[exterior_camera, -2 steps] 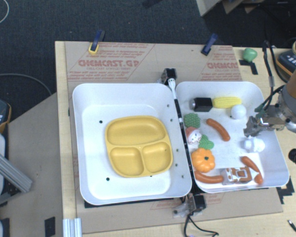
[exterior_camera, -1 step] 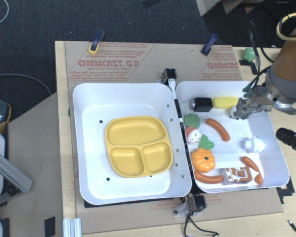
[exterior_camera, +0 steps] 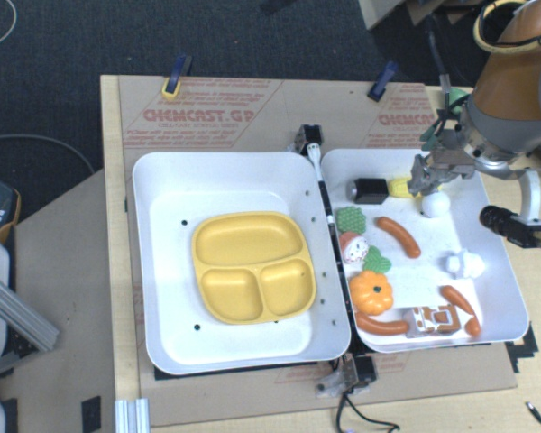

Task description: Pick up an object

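At the near edge of the right bin [exterior_camera: 505, 307] lies a sausage [exterior_camera: 381, 326] beside a small red-and-white printed packet [exterior_camera: 435, 318], with a second sausage [exterior_camera: 459, 306] curving round its far side. Just behind sits a toy pumpkin [exterior_camera: 371, 291], then a green leafy piece [exterior_camera: 376, 262] and a red-and-white rounded toy [exterior_camera: 353, 247]. A white lump [exterior_camera: 463, 263] lies toward the right wall. Further back a third sausage [exterior_camera: 398, 236] lies aslant, with another green piece [exterior_camera: 350, 218] to its left. The left bin [exterior_camera: 162, 242] holds a yellow divided tray [exterior_camera: 252, 265]. Farthest, a black block [exterior_camera: 370, 189] touches what may be a yellow piece [exterior_camera: 398, 188]. The gripper [exterior_camera: 430, 183] hangs over a white ball [exterior_camera: 435, 204]; whether it is spread or pressed together I cannot tell.
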